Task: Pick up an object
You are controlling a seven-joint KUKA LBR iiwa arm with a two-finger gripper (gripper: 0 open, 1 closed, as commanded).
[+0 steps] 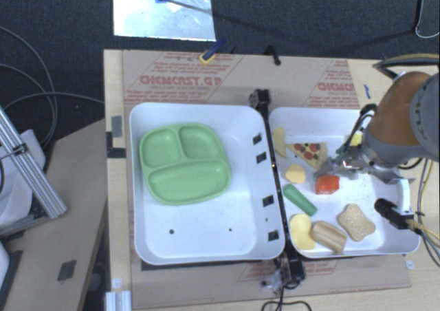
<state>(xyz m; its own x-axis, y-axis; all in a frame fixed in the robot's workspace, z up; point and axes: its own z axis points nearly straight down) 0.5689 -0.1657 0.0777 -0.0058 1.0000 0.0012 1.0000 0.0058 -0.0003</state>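
Observation:
The right bin [323, 118] holds toy food: a pizza slice [307, 152], a red piece [327, 184], a green cylinder [300, 199], a pale yellow round piece [295, 174], another yellow piece [300, 226], a brown bun [328, 234], a bread slice [355, 221] and a pale piece [279, 142] by the left wall. My gripper [342, 164] reaches in from the right and hovers just above and right of the red piece, beside the pizza slice. Nothing shows between its fingers.
The left bin [199, 234] holds a green divided plate [184, 163]. A black divider strip [269, 165] runs between the bins. The grey arm with its orange band [402, 113] covers the right bin's far right side. Cardboard [179, 76] underlies both bins.

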